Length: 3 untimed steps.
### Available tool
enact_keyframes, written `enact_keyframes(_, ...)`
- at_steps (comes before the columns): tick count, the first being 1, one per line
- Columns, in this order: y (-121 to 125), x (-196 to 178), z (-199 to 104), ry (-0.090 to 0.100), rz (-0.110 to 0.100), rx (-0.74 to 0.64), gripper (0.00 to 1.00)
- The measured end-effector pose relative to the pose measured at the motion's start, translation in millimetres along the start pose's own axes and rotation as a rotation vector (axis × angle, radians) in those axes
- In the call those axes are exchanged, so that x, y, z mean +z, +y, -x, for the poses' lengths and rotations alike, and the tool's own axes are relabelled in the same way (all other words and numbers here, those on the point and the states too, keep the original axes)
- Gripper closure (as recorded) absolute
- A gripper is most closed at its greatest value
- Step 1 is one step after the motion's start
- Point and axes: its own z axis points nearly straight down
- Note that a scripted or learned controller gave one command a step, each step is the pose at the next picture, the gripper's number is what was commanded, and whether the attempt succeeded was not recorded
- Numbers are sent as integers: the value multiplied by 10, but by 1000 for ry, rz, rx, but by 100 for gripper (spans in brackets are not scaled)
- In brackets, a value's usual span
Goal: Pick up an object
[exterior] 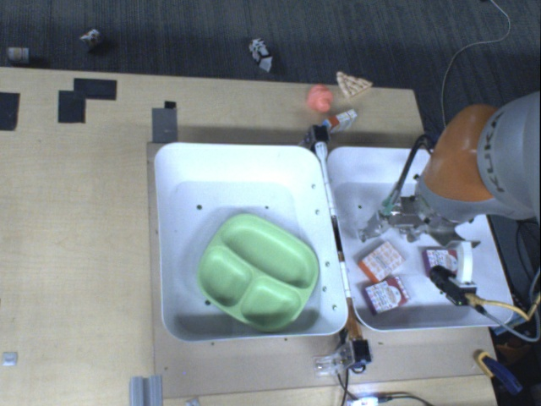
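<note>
In the right bin (363, 172), my gripper (396, 224) hangs low over the floor, just above and behind the packets. An orange and white packet (382, 260) lies right below it. A dark red packet (386, 294) sits nearer the front wall. A third red packet (439, 258) lies to the right, partly under the wrist. No packet shows in the gripper. The left bin (182, 176) holds a green divided plate (258, 269), tilted toward the front.
The ridge between the two bins (331, 218) runs just left of the gripper. Behind the bins on the bench lie a pink ball (319, 98), a pale wedge-shaped piece (353, 84) and a small orange-capped tube (341, 121).
</note>
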Motion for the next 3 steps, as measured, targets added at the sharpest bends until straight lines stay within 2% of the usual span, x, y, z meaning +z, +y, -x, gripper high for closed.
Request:
enact_keyframes(1,-570,104,-63,-1,-2,2,0)
enact_keyframes(2,-547,-9,-63,-2,4,0,100)
enact_keyframes(3,-676,-875,-461,2,-10,-1,100)
